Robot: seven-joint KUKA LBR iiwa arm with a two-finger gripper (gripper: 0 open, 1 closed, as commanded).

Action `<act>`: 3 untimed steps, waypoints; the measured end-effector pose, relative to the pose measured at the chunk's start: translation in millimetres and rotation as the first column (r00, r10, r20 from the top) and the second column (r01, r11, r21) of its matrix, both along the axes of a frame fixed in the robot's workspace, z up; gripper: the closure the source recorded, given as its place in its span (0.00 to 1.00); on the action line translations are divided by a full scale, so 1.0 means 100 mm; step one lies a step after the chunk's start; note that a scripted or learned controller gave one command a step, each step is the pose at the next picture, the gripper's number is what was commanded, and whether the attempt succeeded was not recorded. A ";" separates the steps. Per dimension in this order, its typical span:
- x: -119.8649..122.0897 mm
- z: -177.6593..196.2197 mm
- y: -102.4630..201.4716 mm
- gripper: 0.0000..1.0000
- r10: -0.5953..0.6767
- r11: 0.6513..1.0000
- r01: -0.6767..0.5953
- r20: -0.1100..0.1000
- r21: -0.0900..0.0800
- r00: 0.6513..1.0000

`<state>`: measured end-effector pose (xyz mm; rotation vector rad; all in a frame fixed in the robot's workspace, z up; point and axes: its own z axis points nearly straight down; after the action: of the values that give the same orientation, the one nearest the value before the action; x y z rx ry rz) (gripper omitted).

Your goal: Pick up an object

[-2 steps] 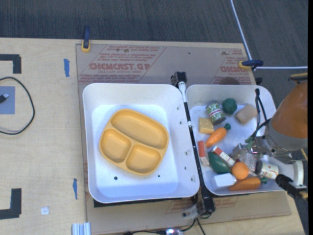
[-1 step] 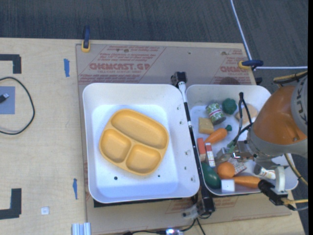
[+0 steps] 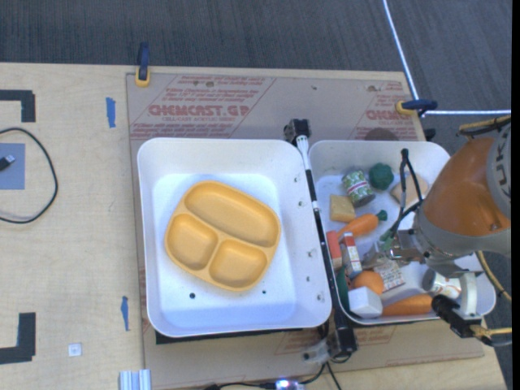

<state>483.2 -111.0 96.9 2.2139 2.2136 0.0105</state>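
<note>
Camera view: the pincer is lowered into the right shallow white bin among small toy foods, beside an orange plastic carrot; its state cannot be told. A yellow three-compartment plastic tray is seen in the left white bin.

The brown board under the bins has red words. Above the left bin it says "CHEMCAST GP". Above the right bin more red letters start, but they are cut off.
</note>
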 end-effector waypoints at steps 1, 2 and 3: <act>0.00 0.00 0.00 0.00 0.000 1.000 0.000 0.000 0.000 1.000; 0.02 0.10 0.00 1.00 0.000 1.000 0.000 0.005 -0.002 1.000; 0.02 0.10 0.00 0.00 0.000 1.000 0.000 0.005 -0.002 1.000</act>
<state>484.8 -111.1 107.3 2.2107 2.2100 0.0142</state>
